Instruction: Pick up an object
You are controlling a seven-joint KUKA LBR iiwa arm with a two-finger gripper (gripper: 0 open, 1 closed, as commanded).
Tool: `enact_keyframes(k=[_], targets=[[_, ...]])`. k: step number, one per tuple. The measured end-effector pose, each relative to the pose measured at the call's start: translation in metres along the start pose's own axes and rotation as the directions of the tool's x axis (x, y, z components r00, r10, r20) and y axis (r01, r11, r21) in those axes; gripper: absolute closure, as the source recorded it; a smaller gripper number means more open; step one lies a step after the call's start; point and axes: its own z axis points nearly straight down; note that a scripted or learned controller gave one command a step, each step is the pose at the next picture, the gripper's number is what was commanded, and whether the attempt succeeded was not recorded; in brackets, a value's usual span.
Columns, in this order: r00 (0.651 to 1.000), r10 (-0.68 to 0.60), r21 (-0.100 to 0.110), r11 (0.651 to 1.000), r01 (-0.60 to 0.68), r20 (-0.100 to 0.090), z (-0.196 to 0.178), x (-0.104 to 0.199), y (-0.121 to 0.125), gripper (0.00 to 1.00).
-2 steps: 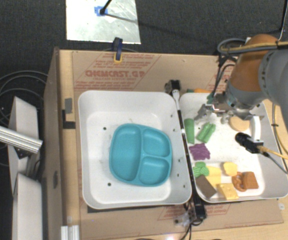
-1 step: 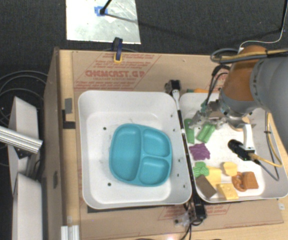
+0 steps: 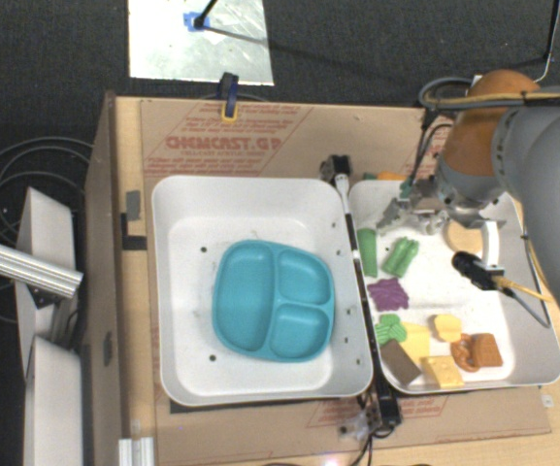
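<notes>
My gripper (image 3: 417, 212) hangs over the far end of the right bin (image 3: 542, 357), with the grey arm coming in from the right. Just below it, toward the near side, lie a green pickle-shaped piece (image 3: 399, 256) and a green stick (image 3: 367, 250) along the bin's left wall. Further toward the near edge are a purple cluster (image 3: 388, 292), a small green piece (image 3: 388, 328), a yellow piece (image 3: 416, 340), an orange-yellow piece (image 3: 445, 326), a brown pretzel shape (image 3: 475, 351), a brown block (image 3: 401, 363) and a yellow block (image 3: 443, 371). I see nothing held in the gripper.
The left bin (image 3: 178, 212) holds a blue divided plate (image 3: 273, 300). A raised divider (image 3: 349, 231) runs between the two bins. Cardboard (image 3: 221, 144) lies under the bins at the far side.
</notes>
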Motion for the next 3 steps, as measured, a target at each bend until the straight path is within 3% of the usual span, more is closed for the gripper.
enact_keyframes(k=[1,2,3], targets=[[1.0,0.005,-0.005,1.0,-0.005,0.004,-0.107,-0.056,0.019,0.0],[1.0,-0.004,0.008,1.0,0.004,-0.003,-0.039,0.018,0.004,0.0],[1.0,0.006,-0.004,1.0,-0.006,0.001,-0.001,0.026,-0.027,0.0]])
